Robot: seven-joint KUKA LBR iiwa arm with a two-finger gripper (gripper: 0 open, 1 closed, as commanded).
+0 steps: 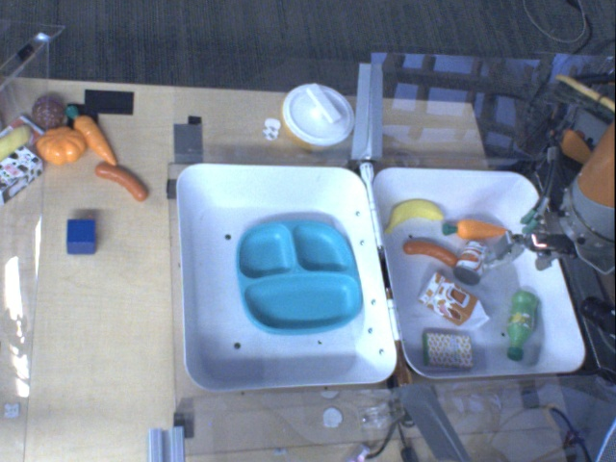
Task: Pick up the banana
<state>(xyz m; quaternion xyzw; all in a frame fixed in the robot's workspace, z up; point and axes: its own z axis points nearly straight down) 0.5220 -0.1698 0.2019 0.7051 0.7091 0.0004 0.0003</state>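
While the banana (416, 214) lies at the right bin's (568, 349) far-left corner, the gripper (478, 263) hovers nearby over a small packet, finger spread impossible to tell.

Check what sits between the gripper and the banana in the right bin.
In the camera view, a carrot and a sausage lie between the gripper and the banana, which rests at the bin's far left corner.

A yellow banana (416, 214) lies in the white right bin (558, 354) with an orange carrot (478, 228) and a green bottle (522, 323). The white left bin (207, 287) holds a blue tray (298, 274); a blue cube (82, 236) sits at left.
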